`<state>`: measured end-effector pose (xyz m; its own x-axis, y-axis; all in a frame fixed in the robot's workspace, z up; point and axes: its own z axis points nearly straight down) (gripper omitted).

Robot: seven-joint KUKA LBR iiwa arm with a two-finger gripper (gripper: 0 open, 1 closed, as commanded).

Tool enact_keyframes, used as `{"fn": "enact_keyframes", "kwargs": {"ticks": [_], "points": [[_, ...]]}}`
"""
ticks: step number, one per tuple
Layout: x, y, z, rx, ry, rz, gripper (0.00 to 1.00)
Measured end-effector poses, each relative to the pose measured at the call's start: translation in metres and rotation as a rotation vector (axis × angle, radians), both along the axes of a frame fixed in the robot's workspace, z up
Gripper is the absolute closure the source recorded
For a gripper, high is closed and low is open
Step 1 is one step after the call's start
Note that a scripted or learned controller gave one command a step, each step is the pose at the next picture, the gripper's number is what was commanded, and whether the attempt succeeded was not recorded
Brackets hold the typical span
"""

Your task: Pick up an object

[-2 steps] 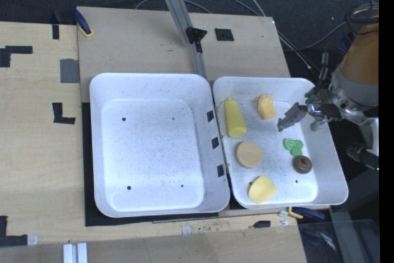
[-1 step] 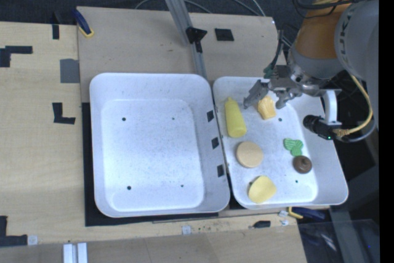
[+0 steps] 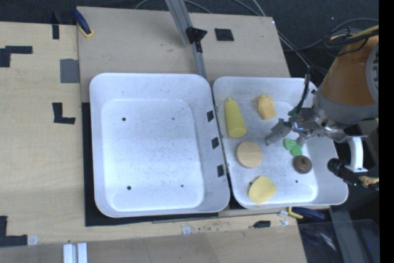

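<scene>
Right bin (image 3: pixel 326 197): I'm seeing a yellow lump (image 3: pixel 261 189), brown knob (image 3: pixel 301 164), tan disc (image 3: pixel 250 154), green piece (image 3: pixel 293 146), yellow bottle (image 3: pixel 234 119), small yellow block (image 3: pixel 266 106) lying inside.
Gripper (image 3: pixel 278 131): I'm watching it hovering just beside the green piece, fingers apart, gripping nothing.
Left bin (image 3: pixel 98 132): sitting alongside.

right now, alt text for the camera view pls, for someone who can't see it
A grey robot arm reaches from the right over the right bin, which holds a yellow bottle, a tan disc, two yellow lumps, a green piece and a brown ball. The left bin sits beside it.
</scene>
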<state>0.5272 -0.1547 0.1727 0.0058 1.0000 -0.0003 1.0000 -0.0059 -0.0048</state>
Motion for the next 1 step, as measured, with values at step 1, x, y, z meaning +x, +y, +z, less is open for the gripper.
{"fn": "enact_keyframes", "kwargs": {"ticks": [1], "points": [[0.0023,0.0031,0.0113,0.000,-0.004,0.007,1.00]]}}
